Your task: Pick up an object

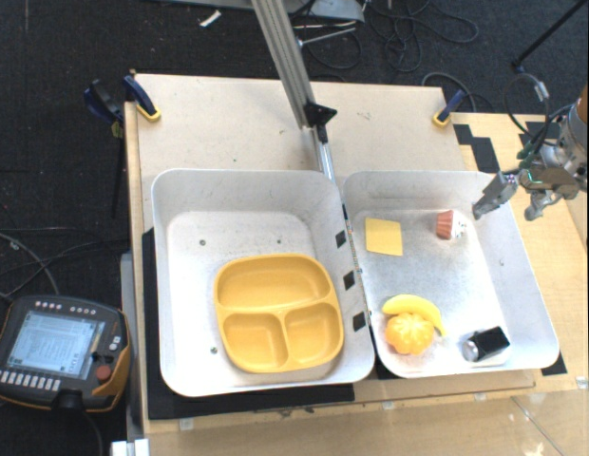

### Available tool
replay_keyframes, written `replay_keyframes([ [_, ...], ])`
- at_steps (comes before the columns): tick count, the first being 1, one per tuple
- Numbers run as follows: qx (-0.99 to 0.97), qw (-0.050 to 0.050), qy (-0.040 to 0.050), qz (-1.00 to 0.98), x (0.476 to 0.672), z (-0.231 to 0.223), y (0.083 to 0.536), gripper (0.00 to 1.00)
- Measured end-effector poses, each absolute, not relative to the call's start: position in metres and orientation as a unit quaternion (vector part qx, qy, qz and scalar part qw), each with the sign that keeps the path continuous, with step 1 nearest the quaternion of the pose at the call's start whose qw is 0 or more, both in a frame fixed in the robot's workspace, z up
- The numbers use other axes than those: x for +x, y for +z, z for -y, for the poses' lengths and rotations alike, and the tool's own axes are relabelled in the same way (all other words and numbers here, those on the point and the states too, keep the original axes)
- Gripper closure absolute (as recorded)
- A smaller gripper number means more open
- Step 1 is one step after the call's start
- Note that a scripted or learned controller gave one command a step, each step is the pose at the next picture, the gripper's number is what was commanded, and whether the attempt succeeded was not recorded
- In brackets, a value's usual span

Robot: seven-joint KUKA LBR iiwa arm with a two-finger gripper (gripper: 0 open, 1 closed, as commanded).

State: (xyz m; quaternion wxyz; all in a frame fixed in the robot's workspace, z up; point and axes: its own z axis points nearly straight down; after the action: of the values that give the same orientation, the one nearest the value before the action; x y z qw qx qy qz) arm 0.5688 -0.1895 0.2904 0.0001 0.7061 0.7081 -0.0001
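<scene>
The right bin (519, 283) holds a flat yellow square (384, 237), a small pink and white piece (448, 224), a yellow banana (414, 308) resting against an orange fruit (409, 334), and a black cylinder (485, 344) near the front right corner. My gripper (516, 200) hangs at the right edge of the view, over the bin's back right rim. Its two grey fingers (491, 196) stand spread apart with nothing between them. It is well to the right of the pink piece.
The left bin (180, 255) holds a yellow three-compartment tray (277, 312). A slanted metal pole (290, 55) crosses the back and meets the divide between the bins. Clamps sit at the bench's back corners. A teach pendant (52, 350) lies off the bench at front left.
</scene>
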Motion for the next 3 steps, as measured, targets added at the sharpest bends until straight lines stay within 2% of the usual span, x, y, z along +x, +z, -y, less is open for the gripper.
replay_keyframes([
  [1, 0.706, 0.0, -0.0001, -0.708, 0.569, 0.19, 0.29, 0.0],
  [3, 0.706, -0.002, -0.0015, -0.708, 0.585, 0.188, 0.189, 0.0],
])
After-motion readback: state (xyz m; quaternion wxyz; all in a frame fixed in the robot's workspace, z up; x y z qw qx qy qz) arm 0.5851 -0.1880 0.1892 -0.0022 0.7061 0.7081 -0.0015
